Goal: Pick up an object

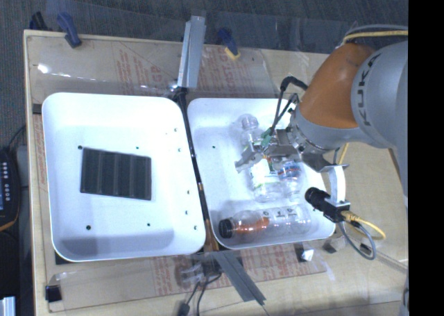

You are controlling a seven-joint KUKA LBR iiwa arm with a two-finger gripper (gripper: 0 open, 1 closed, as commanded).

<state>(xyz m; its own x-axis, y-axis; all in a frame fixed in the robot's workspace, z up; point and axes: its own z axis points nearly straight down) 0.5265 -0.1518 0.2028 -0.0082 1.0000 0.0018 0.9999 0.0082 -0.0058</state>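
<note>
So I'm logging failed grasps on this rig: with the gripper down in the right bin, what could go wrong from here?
The gripper sits among clear plastic bottles, which look smooth and round, so one may slip or roll away. The bottle with the dark cap lies against the right bin's near wall, leaving little room to get around it.

robot lab, clamped bench (104,54), white bins (62,169)

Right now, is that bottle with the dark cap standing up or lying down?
Lying down: the bottle rests on its side along the right bin's near wall, cap pointing left.
</note>
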